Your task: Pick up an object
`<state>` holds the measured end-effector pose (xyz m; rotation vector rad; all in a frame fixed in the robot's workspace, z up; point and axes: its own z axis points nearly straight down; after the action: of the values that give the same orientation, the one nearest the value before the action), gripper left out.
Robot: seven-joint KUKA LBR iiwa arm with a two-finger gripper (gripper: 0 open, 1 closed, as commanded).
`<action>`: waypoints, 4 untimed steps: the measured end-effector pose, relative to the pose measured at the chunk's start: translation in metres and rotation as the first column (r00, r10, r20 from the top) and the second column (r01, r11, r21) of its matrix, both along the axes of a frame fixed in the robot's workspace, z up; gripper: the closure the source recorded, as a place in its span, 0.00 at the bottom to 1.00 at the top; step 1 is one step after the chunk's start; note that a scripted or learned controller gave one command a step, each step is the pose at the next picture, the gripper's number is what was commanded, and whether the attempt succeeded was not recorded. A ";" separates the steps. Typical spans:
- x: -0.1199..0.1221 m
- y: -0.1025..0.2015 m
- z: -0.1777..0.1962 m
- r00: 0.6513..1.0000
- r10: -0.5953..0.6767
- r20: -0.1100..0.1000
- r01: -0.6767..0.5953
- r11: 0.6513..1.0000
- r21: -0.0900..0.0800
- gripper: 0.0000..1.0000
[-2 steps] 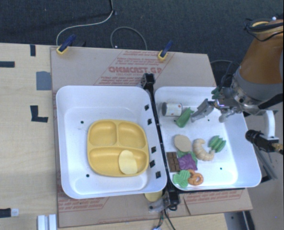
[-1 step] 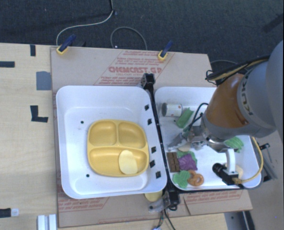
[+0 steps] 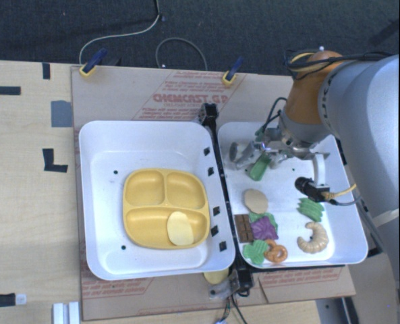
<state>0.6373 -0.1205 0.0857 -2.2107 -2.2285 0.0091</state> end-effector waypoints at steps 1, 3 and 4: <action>0.018 0.005 -0.003 0.998 0.000 -0.067 -0.001 1.000 -0.013 0.00; 0.018 -0.007 -0.005 0.998 -0.001 -0.060 0.002 1.000 0.004 0.00; 0.019 0.005 -0.004 0.999 -0.009 -0.052 0.008 1.000 -0.018 0.00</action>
<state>0.6559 -0.1154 0.0819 -2.2017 -2.2014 0.0862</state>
